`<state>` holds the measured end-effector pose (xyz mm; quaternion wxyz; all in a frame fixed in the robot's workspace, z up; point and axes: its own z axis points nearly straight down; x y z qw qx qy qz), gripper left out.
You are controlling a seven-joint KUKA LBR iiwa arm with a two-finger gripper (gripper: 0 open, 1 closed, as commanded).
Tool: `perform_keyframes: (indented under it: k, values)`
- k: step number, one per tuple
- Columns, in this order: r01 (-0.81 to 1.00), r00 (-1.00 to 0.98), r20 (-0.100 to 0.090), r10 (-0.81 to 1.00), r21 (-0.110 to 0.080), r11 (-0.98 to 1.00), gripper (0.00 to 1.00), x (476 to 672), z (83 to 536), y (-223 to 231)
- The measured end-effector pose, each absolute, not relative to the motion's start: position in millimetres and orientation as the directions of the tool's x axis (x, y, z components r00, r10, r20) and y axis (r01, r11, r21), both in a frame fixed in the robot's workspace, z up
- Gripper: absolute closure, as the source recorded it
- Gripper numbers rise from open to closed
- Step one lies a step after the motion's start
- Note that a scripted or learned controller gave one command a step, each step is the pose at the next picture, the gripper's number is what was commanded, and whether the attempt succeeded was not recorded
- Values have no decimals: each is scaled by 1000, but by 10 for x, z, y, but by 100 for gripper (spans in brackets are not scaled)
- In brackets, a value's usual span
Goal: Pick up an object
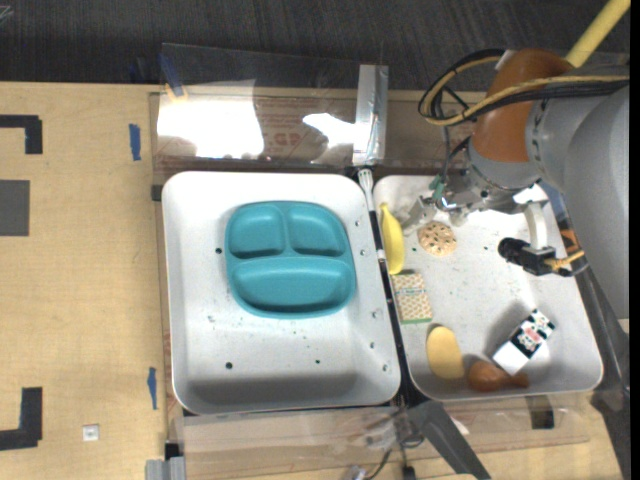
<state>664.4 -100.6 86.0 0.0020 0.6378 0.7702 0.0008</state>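
Nearest to me, a brown lump (487, 373) lies against the front edge of the right bin (480, 288), touching a yellow oval piece (444, 352) on its left. Just beside them, toward the front right corner, sits a small white box with black and coloured markings (525, 340).

As candidates for the pick, I see the round speckled cookie (436, 237) in the back left part of that bin, lying flat and apart from the rest. The claw (443, 203) hangs just behind it, near the bin's back edge, and I cannot tell how wide it stands; I see nothing held in it.

To the left of the cookie, a banana (391, 240) lies along the bin's left edge. In front of the banana is a patterned green and tan pad (411, 296), also at that edge.

The left bin (200, 348) holds a teal divided plate (290, 258), set toward its back. Both bins rest on the tan table (70, 268).
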Motion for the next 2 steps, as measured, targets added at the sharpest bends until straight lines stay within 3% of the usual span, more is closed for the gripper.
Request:
perform_keyframes:
  k: [1,2]
  values:
    - [985,-174,-2,985,4,174,0,6324,868,-968]
    - [985,-175,-4,985,10,175,100,6346,995,-970]
